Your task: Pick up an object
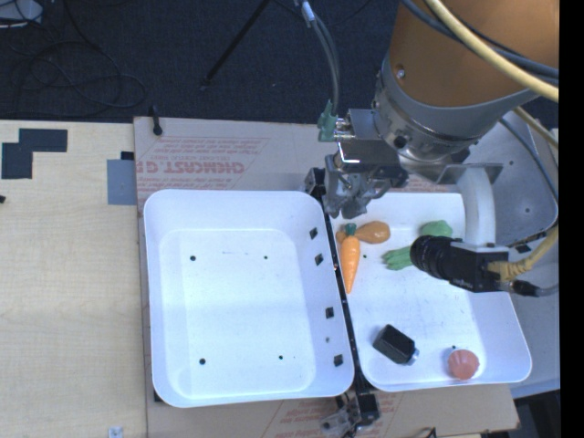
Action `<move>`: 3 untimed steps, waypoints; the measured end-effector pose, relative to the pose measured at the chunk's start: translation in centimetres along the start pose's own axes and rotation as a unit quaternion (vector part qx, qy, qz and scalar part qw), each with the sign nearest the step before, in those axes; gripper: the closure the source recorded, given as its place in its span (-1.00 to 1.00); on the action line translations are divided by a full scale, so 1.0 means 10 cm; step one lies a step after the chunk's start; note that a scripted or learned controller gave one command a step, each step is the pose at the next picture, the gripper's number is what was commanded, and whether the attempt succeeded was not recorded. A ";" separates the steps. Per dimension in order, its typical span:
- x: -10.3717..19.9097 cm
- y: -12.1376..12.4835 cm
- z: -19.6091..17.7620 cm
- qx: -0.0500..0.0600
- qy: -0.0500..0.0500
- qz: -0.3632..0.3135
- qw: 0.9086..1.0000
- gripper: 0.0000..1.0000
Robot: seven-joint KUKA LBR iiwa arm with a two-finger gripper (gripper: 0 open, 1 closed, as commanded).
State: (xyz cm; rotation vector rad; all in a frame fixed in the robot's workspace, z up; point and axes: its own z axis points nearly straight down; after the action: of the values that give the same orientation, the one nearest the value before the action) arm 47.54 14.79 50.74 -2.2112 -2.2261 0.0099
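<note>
Right now you have several candidates in the right bin (511, 336), and none of them sits between the jaws. Your orange carrot (349, 257) lies along that bin's left wall near the far left corner, its green top pointing to the far edge. Just beside it, toward the far edge, rests a small orange-brown pear-shaped piece (373, 233), close to the carrot's top. A green leafy item (422, 243) lies to the right of that, partly behind a black cylindrical part of the arm's fittings (452, 261). Near the bin's near edge you will find a small black block (395, 344), tilted, and a pinkish round object (463, 363) in the near right corner. Your gripper (349, 199) hangs over the far left corner of the right bin, just above the carrot's top; whether the jaws are apart or together you cannot tell, since the wrist hides them. The left bin (173, 245) touches the right one along the middle, both resting on cardboard (219, 158) on the desk (64, 290).
</note>
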 end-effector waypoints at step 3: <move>0.95 1.25 -0.30 -0.002 0.000 0.003 1.000 1.00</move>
State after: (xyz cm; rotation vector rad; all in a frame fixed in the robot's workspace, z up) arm 60.03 24.42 53.67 -2.2208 -2.2210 0.0056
